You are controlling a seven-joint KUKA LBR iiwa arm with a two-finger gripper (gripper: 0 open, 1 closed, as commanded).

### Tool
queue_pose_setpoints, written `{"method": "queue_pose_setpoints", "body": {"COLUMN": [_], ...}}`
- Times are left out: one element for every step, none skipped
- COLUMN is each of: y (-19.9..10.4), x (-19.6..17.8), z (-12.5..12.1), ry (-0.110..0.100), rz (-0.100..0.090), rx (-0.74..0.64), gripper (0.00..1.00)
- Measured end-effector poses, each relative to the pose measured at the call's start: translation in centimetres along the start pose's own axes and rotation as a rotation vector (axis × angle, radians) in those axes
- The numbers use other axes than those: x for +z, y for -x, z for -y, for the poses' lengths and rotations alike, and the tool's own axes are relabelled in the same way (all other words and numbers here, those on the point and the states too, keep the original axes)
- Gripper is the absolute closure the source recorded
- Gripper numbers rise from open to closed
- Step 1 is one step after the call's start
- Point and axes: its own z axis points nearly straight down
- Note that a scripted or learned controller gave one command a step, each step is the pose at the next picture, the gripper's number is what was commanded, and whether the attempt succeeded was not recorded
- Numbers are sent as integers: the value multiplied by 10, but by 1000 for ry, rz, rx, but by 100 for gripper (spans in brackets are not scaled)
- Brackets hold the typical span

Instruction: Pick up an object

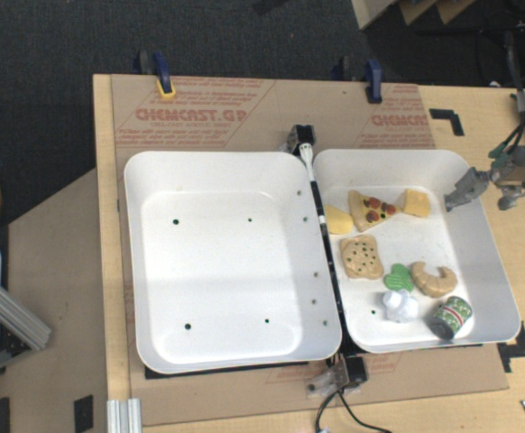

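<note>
The right white bin (488, 269) holds several toy foods. A pizza slice (371, 209) lies near its back, with a yellow cheese wedge (417, 203) to the right and a yellow piece (338, 221) to the left. A chip cookie (362, 257) sits mid-bin. Toward the front lie a green piece (399, 279), a tan croissant (434, 280), a white lump (400, 306) and a small can (450, 317). My gripper (485, 191) hovers over the bin's back right rim, open, nothing between its fingers, right of the cheese wedge.
The left white bin (145, 242) sits against the right one along a black seam. Both rest on a brown board held by blue clamps (163, 73) at the back. Dark floor surrounds the bench.
</note>
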Motion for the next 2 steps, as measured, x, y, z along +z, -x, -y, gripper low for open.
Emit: {"method": "queue_pose_setpoints", "body": {"y": [-76,23], "x": [160,173], "z": [11,-10], "ry": [8,5], "rz": [1,3], "rx": [-1,4], "gripper": [0,0]}}
